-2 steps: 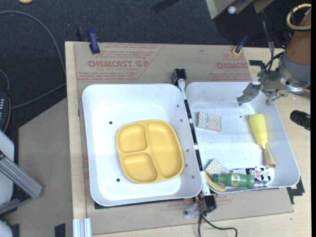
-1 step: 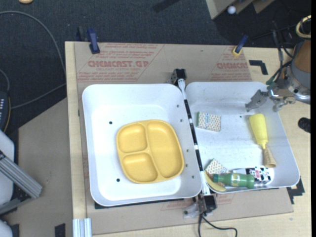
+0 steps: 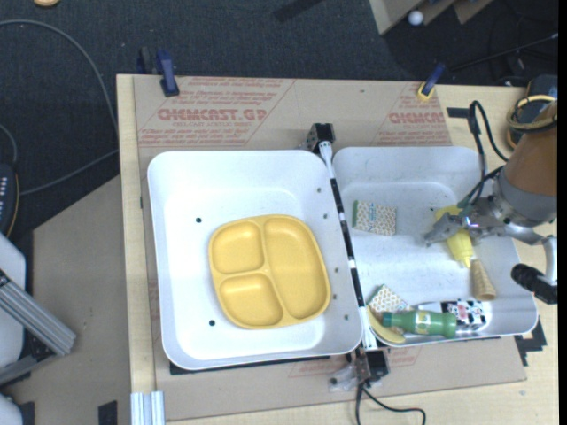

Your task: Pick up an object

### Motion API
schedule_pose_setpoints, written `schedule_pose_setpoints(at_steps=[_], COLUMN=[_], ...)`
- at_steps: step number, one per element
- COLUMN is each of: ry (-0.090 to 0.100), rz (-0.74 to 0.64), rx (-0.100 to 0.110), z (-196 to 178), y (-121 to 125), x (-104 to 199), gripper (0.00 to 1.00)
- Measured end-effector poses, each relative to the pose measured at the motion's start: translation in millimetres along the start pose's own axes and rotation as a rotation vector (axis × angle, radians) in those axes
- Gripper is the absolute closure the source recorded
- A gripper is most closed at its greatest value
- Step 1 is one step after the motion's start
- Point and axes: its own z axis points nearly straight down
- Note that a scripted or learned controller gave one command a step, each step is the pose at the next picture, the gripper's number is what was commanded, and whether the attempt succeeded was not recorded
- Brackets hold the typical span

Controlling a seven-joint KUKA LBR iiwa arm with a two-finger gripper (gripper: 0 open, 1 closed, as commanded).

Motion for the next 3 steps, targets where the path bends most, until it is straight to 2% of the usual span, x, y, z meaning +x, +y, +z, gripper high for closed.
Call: schedule_pose_setpoints(at_steps=[1,2,3], ry=[-0.005,-0.008,-0.008], rz=[0.002,0.002,0.002], rx=[-0.002,-0.004,-0.004], z=[-10,-67,-100], y=[0,2,12], x=[-2,71,144], gripper=[1.0,1.0,1.0])
